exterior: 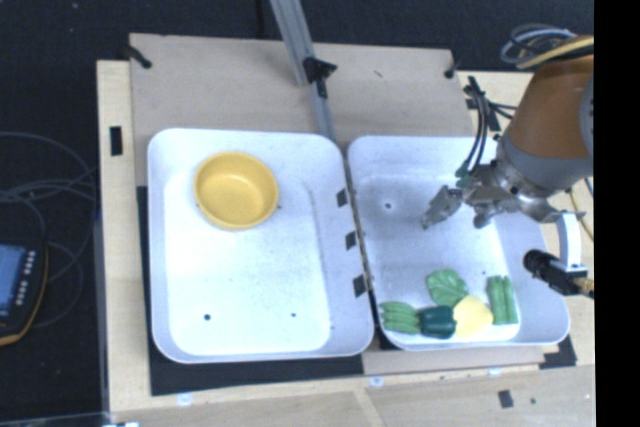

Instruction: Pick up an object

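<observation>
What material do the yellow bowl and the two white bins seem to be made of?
Yellow bowl: probably plastic, judging by its smooth, even colour with a soft sheen. Left bin and right bin: likely thin moulded plastic, matte white with rounded corners and faint speckled scuffs. The view cannot confirm either.

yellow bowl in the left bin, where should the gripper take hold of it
Grip the yellow bowl by its rim, coming straight down with one finger inside and one outside. It sits upright and open, alone in the left bin, so any side of the rim looks free.

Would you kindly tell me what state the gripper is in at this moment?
Gripper: above the bare floor of the right white bin, holding nothing visible; open or shut cannot be told.
</observation>
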Tool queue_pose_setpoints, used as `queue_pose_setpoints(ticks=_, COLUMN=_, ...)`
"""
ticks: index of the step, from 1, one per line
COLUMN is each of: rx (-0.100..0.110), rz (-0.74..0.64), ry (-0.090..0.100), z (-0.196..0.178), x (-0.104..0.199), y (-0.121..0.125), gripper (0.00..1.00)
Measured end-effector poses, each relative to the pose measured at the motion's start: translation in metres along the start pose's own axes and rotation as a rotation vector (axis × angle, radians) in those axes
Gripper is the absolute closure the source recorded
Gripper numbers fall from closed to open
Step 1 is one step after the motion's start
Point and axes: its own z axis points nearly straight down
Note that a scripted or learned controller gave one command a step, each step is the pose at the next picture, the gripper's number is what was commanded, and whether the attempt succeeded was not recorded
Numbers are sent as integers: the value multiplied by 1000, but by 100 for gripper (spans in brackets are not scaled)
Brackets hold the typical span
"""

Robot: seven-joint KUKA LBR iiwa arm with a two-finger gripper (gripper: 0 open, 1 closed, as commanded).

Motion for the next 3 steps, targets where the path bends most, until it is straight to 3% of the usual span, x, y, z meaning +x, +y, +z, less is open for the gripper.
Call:
queue_pose_setpoints(ticks=2, rx=-1, rz=0, ry=0, z=102, x=3, y=-10, gripper=0)
queue_pose_setpoints(ticks=3, rx=-6, rz=2, ry=-1, z=89, x=2, y=-9, gripper=100)
